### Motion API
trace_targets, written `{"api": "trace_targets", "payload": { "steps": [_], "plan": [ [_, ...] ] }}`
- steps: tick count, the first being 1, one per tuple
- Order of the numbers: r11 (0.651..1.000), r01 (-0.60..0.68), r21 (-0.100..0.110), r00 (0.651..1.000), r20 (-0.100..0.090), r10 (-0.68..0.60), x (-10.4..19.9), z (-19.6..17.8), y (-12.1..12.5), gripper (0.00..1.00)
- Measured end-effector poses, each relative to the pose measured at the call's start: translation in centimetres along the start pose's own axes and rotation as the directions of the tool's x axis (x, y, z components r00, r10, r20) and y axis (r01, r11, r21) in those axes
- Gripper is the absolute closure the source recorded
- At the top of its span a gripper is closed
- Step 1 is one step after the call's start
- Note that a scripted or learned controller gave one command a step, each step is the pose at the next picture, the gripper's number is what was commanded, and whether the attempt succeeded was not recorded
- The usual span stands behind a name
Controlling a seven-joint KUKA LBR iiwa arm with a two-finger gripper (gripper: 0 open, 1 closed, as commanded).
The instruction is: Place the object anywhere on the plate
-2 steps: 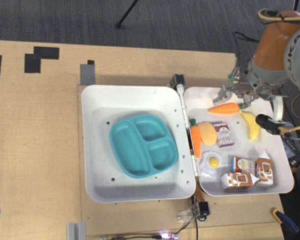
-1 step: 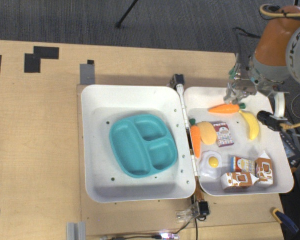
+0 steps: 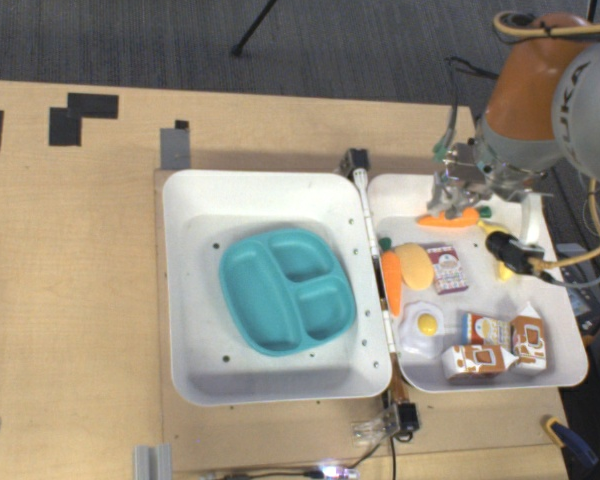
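Note:
A teal divided plate point(image 3: 285, 290) lies in the left white bin point(image 3: 195, 208), with nothing on it. My gripper point(image 3: 448, 202) hangs over the far end of the right bin point(image 3: 570, 363), directly above and very close to an orange carrot-like piece point(image 3: 454, 222) lying crosswise there. Whether it touches that piece cannot be told from this view. The grey arm with its orange band point(image 3: 525, 93) reaches in from the upper right.
The right bin also holds a second orange carrot point(image 3: 390, 283) along its left wall, a yellow rounded food point(image 3: 413, 265), a small printed packet point(image 3: 447, 269), a banana point(image 3: 510, 252), a fried egg point(image 3: 424, 324) and two brown cartons point(image 3: 500, 348).

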State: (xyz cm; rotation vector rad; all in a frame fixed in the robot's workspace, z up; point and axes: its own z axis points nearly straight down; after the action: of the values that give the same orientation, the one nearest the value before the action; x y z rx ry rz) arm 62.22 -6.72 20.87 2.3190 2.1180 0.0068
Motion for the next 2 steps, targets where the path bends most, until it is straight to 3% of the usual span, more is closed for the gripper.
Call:
{"api": "trace_targets", "payload": {
  "steps": [1,2],
  "plan": [
    [0.984,-0.176,0.004,0.984,0.000,0.176,6.1,2.4,0.3,1.00],
    [0.997,0.073,0.003,0.997,0.000,-0.073,12.4,2.4,-2.5,1.00]
  ]
}}
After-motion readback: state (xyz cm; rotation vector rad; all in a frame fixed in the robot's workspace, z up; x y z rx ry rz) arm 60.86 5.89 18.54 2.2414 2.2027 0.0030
